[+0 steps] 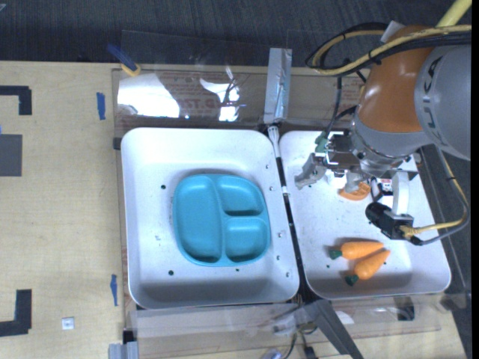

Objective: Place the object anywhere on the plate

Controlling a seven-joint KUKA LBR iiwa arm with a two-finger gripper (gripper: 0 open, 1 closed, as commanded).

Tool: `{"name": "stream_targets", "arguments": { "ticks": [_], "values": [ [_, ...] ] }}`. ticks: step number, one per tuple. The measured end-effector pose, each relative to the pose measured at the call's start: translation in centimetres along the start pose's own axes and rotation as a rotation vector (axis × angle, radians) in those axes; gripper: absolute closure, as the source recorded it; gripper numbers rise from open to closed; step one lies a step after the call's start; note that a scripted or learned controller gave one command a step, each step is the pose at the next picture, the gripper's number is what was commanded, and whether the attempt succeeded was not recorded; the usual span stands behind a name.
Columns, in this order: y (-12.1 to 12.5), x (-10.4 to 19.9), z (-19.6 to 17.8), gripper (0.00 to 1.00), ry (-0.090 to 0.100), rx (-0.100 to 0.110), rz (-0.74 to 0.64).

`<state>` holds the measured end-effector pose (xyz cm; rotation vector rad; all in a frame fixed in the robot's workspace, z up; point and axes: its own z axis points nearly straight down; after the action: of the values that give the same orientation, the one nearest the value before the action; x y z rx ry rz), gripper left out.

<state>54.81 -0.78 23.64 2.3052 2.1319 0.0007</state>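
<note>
Although the arm reaches in from the right and hangs over the far part of the right bin [426, 275], nothing can be seen held by it; the pincer [352, 172] is hidden under the wrist and its cabling, so whether it is released or clenched cannot be told. A small orange piece [355, 192] lies on the bin floor just beside and slightly nearer than the wrist, partly covered by it; what it is cannot be made out. Two carrots [362, 256] lie together in the near part of the same bin, touching or nearly so, their long axes running roughly left to right with a slight tilt, green ends to the left. The blue plate [221, 217], divided into compartments, sits in the middle of the left bin [142, 200] and carries nothing yet; the task is therefore judged to be at the picking stage.

The relation that matters is judged to be this: from the pincer the carrots lie toward the near side, well apart, while the orange piece is almost beneath it; the plate lies to the left, across the ridge between the bins. For a carrot, the fingers would best be closed across its short width.
</note>
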Motion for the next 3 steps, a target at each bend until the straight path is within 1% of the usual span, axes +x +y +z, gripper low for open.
{"name": "stream_targets", "arguments": {
  "ticks": [1, 2, 3],
  "values": [
    [0.1, 0.1, -0.9, 1.00, -0.001, 0.000, -0.003],
    [-3.6, -1.1, 5.3, 1.00, 0.002, 0.006, -0.333],
    [-5.1, -7.4, 5.2, 1.00, 0.001, 0.002, -0.516]
  ]
}}
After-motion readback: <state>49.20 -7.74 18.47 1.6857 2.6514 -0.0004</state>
